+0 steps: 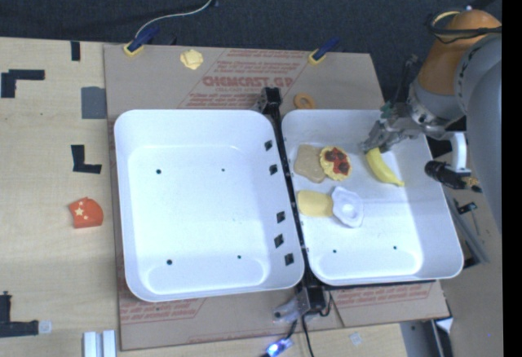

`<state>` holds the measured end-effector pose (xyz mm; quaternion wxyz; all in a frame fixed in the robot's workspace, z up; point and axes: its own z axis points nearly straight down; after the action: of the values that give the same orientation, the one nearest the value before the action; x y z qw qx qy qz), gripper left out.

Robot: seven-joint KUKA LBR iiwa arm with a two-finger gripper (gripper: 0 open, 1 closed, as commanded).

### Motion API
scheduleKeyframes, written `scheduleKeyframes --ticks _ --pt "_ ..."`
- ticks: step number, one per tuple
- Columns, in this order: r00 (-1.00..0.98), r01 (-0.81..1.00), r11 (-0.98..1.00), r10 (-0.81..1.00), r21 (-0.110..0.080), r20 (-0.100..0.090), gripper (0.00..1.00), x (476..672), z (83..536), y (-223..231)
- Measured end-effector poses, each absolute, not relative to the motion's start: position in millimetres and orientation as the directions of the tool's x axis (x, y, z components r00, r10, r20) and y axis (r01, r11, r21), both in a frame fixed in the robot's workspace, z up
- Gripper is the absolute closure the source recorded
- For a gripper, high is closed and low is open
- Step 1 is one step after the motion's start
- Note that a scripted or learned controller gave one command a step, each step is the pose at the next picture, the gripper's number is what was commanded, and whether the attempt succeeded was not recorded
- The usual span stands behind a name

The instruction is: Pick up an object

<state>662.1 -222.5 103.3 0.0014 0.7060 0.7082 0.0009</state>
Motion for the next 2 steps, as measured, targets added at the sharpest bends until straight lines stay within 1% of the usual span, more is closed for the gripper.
scheduleKeyframes --ticks 1,2 --pt "-0.003 1.0 0.003 1.0 0.004 -0.004 1.0 669.8 86.5 -196.4" --pt "0.001 1.0 -0.001 1.0 0.003 0.0 1.0 538.7 88.2 -144.7"
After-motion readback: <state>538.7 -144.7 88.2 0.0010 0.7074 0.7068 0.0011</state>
